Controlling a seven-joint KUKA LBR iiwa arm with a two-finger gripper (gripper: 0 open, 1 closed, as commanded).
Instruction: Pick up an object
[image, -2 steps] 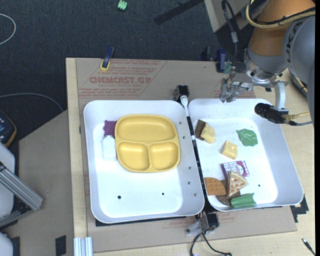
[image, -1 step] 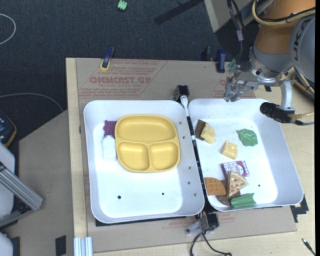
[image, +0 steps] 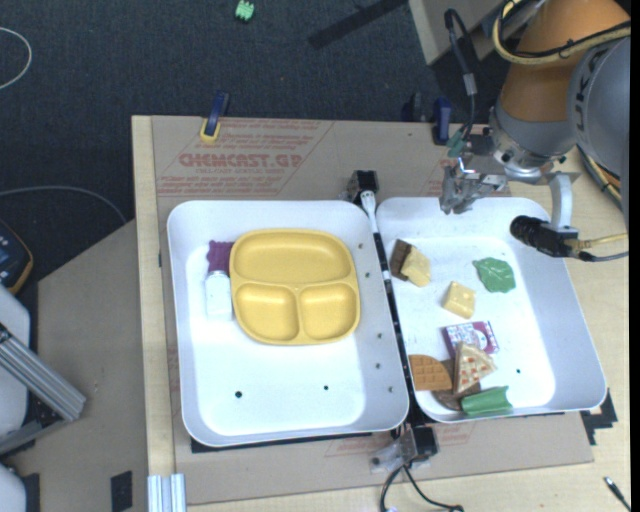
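Several food pieces (image: 459, 299) lie in the right bin (image: 575, 330) at lower right of the frame, while our gripper (image: 456, 200) hangs over its upper edge, grasp state we cannot tell.

You see a yellow 3-compartment tray (image: 294, 285) in the left bin (image: 200, 380), w/ a purple item (image: 218, 254) and a white bottle (image: 217, 296) touching its left edge. Bench (image: 250, 145) under both bins.
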